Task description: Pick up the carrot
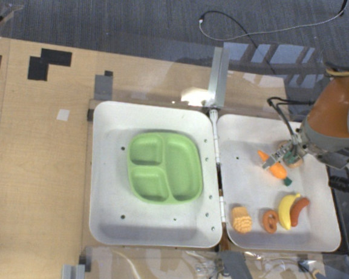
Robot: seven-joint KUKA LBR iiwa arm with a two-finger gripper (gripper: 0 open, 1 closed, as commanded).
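Pincer [280, 158] was down at carrot [273, 167] in right bin [329, 240], carrot directly beneath tips. Grip state: cannot tell. Step judged grasp attempt; next move needed confirmed clench, then straight lift.

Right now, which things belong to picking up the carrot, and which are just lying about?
Job:
small orange carrot with green top in the right white bin
two-finger gripper right at it

Lying about:
green three-compartment plate
yellow banana
reddish-brown sausage
corn cob
small round brown piece
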